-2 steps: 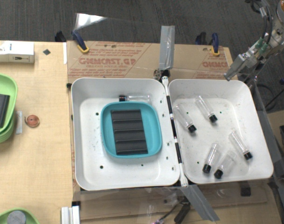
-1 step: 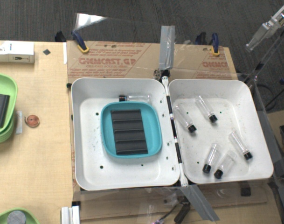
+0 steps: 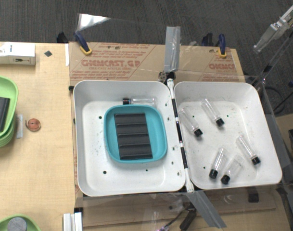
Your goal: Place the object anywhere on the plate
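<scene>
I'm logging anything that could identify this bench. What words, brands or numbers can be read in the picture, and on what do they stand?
"CHEMCAST GP", red print on the brown sheet behind the bins, roughly legible; repeated, cut off, at its right end.
Finer red print on that sheet: too small to read.
White box at upper left: dark marks, too blurred to read.

Bare bin floor is lying open all around the teal plate [image 3: 135, 133]; one tube [image 3: 138, 101] is lying just behind it.
</scene>
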Robot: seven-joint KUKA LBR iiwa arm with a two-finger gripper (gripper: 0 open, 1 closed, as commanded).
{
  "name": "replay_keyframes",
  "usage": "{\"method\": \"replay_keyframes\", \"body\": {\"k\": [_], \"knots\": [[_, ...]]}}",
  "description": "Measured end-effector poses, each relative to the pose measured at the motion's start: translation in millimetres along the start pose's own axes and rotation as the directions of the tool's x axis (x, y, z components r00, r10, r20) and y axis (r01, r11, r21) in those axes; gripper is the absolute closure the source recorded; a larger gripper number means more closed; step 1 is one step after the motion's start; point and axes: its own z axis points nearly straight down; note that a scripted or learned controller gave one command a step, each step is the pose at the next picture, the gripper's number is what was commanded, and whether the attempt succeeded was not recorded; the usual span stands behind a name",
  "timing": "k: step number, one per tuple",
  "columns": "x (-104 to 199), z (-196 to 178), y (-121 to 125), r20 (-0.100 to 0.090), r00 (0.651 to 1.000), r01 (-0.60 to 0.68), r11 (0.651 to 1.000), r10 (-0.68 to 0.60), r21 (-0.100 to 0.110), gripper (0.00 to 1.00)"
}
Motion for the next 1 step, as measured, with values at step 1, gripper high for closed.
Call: {"method": "replay_keyframes", "body": {"k": [1], "knots": [[-49.3,-0.8,-42.4,0.003,0.945,0.326,0.945,-0.326,-0.001,0.00]]}}
